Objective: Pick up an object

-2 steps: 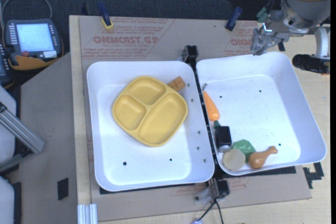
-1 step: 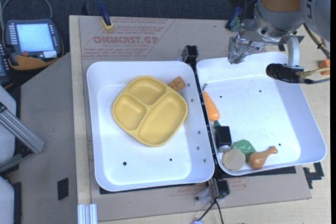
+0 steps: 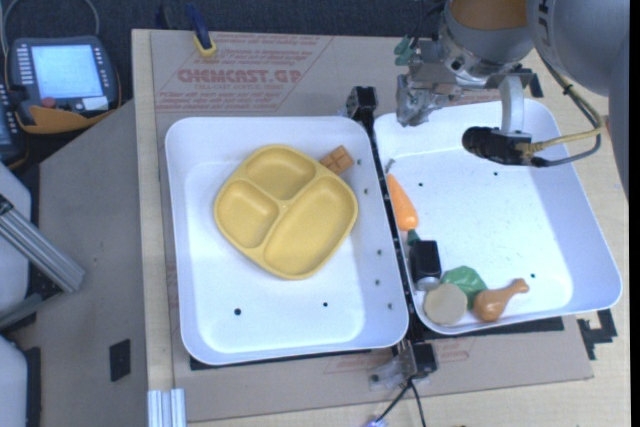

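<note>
Arm: grey with orange band, reaching in from the upper right; wrist seen above the far edge of the right bin [image 3: 560, 215].
Gripper [image 3: 412, 115]: hung over the top-left corner of the right bin, just beside the divide between bins. Jaw opening cannot be told, the tips are small and dark against the rim. Nothing is seen held.
Left bin [image 3: 200, 305]: a yellow sectioned plate [image 3: 286, 211] is laid in it, tilted diagonally, three compartments seen. A small brown block [image 3: 337, 159] is touching the plate's upper right edge.
Carrot [image 3: 402, 203]: orange, laid along the left wall of the right bin, well below the gripper.
Black block [image 3: 425, 260]: just below the carrot, against the same wall.
Near-left corner cluster: a beige round piece [image 3: 446, 304], a green piece [image 3: 466, 279] touching it, a brown drumstick [image 3: 498, 298] beside them to the right.
Dark object [image 3: 496, 145]: an oblong black part hung on the arm's side, seen over the bin's far area.
Bench [image 3: 250, 75]: board with red lettering under both bins.
</note>
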